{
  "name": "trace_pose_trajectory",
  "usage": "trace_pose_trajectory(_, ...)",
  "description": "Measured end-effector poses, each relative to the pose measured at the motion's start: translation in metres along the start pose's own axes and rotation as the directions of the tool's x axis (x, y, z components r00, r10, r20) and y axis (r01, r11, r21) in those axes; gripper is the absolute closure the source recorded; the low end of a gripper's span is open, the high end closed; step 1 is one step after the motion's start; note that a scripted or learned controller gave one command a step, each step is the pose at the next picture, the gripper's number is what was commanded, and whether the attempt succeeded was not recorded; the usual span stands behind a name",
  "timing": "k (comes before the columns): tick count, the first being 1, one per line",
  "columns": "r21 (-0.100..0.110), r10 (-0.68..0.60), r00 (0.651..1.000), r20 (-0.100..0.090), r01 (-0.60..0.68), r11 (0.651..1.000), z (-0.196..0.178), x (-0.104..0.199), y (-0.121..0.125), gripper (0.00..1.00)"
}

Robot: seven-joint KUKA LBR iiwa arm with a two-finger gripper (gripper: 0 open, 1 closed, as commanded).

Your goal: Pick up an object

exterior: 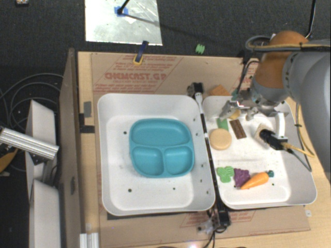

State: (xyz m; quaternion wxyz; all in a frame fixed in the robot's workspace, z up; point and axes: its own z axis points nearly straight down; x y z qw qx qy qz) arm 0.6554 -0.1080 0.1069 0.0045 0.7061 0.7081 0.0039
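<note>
The gripper (239, 106) hangs low over the far end of the right bin (300, 190); whether it is spread or pinched I cannot tell. Just beneath it lie one brown chocolate bar (237, 128) and one small green piece (222, 123). Nearer than the bar sit one tan round cookie (220, 139), one orange carrot (256, 180), one purple grape bunch (241, 176) and one green leafy toy (225, 173). The left bin (116, 190) holds one blue divided plate (161, 146) (three compartments).
</note>
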Motion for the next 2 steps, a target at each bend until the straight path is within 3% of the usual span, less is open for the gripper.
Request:
trace_pose_trajectory(1,0.01,-0.002,1.0,-0.001,0.002,1.0,0.022,0.015,-0.002,0.0)
trace_pose_trajectory(2,0.008,-0.003,1.0,-0.001,0.003,1.0,0.011,0.015,-0.001,1.0)
